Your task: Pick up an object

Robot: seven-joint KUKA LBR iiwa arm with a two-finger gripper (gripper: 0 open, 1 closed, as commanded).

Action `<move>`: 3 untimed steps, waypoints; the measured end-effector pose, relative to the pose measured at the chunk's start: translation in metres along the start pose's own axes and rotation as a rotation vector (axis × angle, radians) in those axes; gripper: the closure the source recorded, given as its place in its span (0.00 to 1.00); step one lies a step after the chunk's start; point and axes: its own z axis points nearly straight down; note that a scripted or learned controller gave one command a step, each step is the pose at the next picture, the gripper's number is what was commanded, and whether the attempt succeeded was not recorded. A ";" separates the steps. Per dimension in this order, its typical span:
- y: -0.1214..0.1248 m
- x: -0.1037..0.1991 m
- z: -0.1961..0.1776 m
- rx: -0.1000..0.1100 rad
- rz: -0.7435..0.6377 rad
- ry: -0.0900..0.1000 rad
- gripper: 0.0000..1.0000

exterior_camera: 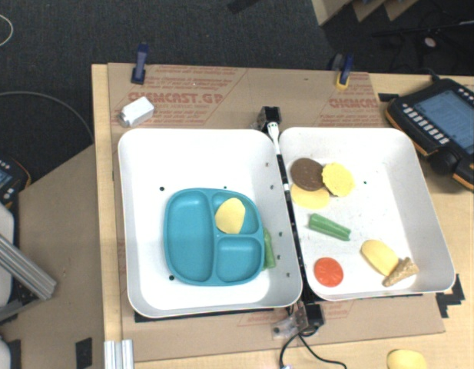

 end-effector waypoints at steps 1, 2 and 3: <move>0.001 0.000 -0.011 -0.004 -0.001 -0.003 1.00; -0.033 0.019 0.107 0.024 0.003 0.013 1.00; -0.025 0.045 0.001 -0.003 -0.002 0.004 1.00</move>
